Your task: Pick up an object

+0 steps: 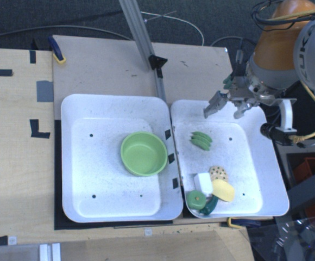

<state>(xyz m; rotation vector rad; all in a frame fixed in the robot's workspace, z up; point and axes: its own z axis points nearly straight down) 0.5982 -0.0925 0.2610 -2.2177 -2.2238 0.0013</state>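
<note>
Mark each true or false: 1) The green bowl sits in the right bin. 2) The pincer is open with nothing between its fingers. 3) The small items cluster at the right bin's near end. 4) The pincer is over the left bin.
1) False: the bowl sits in the left bin.
2) True: the pincer is open, nothing held.
3) True: the yellow piece and its neighbours lie at the right bin's near end.
4) False: it hangs over the right bin's far end.

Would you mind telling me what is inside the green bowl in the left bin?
The green bowl sits upright in the left bin, and its visible inside shows just green surface, no object. The near inner wall is hidden behind the rim, and whatever lies beneath the bowl is covered.
</note>
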